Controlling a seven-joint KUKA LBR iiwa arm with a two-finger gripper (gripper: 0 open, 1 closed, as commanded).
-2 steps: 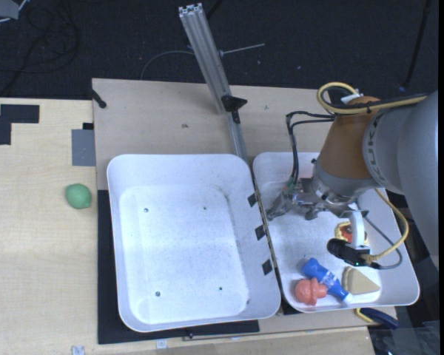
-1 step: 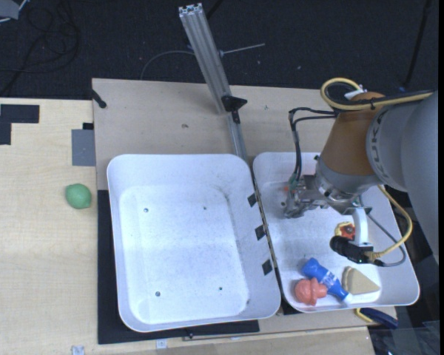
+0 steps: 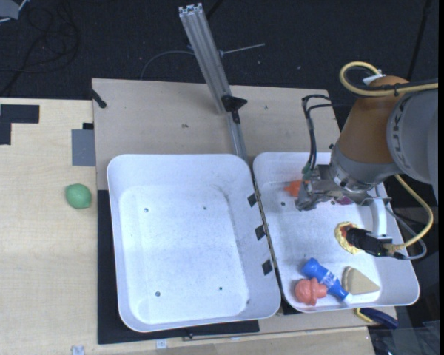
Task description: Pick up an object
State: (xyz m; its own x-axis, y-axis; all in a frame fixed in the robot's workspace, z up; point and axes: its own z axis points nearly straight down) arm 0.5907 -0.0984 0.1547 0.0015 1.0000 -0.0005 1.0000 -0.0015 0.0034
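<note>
Sitting on a light wooden surface (image 3: 37,250), two shallow white bins side by side: left bin (image 3: 181,242) looking bare, right bin (image 3: 311,228) holding all the stuff. Reaching in from the right, grey arm with orange band (image 3: 370,128), gripper (image 3: 305,198) hanging low over the upper part of the right bin, just beside a small orange object (image 3: 292,189). Honestly can't tell the gripper's state from this angle. Lying along the near edge: red lumpy thing (image 3: 307,291) touching a blue piece (image 3: 325,276), tan wedge (image 3: 359,281) next to those, yellow ring-shaped item (image 3: 348,235) a bit above. Resting well off to the left on the wood, a green ball (image 3: 78,196).
</note>
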